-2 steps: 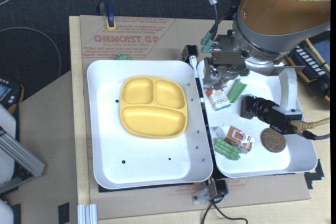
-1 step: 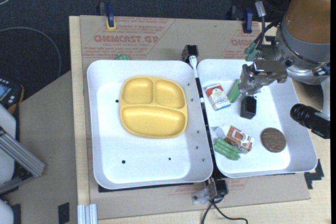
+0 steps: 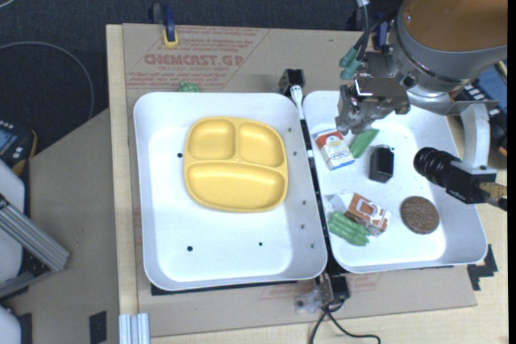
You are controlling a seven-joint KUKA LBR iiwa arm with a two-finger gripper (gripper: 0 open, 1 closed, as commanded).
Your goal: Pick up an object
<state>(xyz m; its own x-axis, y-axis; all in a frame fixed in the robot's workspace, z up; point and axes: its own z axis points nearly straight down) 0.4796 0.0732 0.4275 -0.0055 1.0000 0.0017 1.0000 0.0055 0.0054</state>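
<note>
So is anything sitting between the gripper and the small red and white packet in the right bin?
Nothing visible does. The gripper hangs just above the upper left part of the right white bin, and the small red and white packet lies directly below and beside it. A green pod-shaped piece lies right next to the packet and could crowd a grasp.

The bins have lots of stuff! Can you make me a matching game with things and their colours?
Things:
1. divided plate
2. round disc
3. small block
4. pea pod

Colours:
A. black
B. green
C. yellow
D. brown

Pairs: 1-C, 2-D, 3-A, 4-B
</note>
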